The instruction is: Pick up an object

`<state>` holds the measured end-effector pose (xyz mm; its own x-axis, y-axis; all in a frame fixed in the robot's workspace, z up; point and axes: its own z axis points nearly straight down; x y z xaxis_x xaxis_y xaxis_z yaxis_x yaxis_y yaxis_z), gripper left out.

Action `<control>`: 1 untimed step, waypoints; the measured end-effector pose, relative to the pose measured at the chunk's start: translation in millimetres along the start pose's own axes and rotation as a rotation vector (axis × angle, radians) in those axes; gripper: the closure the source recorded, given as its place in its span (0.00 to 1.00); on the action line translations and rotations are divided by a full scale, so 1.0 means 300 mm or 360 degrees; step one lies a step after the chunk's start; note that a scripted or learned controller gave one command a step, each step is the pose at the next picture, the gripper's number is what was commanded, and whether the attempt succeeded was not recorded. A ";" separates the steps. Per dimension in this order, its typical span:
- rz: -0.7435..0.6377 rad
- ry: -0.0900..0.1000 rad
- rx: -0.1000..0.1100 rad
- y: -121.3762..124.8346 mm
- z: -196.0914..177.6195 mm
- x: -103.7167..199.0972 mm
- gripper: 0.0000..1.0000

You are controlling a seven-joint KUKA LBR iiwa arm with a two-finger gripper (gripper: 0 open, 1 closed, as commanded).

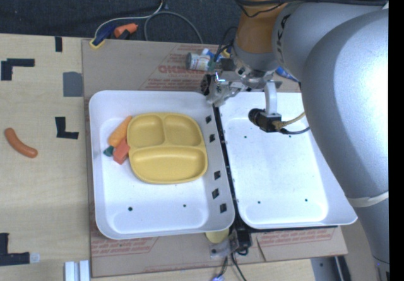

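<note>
Here the left bin (107, 210) holds a yellow divided plate (167, 147) and, seemingly, a carrot (118, 133).

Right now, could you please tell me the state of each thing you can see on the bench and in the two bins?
Yellow divided plate: right way up in the left bin, compartments bare.
Toy carrot: lying against the plate's left edge, partly under it.
Right bin: flat on the bench, beside the left bin.
Tool: above the bins' far shared edge, nothing seen in it.
Orange sausage-shaped toy: lying on the bench, outside the bins.
</note>
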<state>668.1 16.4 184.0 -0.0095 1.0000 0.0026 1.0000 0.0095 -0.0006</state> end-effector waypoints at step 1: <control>0.0021 -0.0009 0.0001 -0.003 -0.001 -0.228 1.00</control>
<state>667.8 -52.0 184.1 0.0040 1.0000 -0.0028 1.0000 -0.0040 -0.0012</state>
